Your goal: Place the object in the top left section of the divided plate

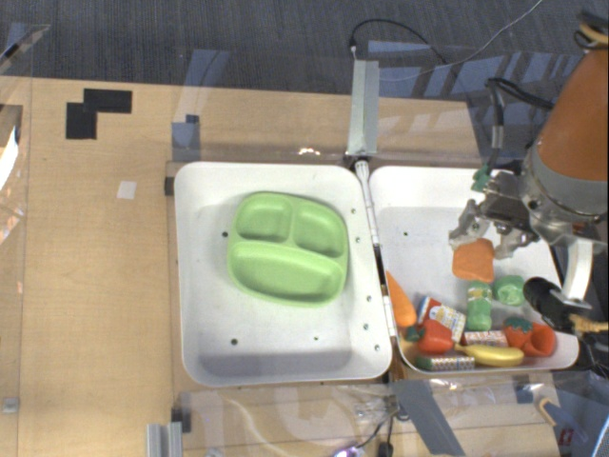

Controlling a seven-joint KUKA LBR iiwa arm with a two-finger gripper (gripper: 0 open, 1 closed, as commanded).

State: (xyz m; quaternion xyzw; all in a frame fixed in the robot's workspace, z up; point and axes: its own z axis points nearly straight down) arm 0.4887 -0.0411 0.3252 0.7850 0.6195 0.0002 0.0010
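On the desk, the gripper clasps an orange piece in its jaws, the green divided plate well left.

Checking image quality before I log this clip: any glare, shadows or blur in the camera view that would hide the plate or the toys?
Camera view: lighting is even; the green divided plate is sharp, its sections readable. A soft shadow lies along the left bin floor near its lower edge. The toy pile is slightly soft but separable. The end effector hangs over the orange piece; contact unclear.
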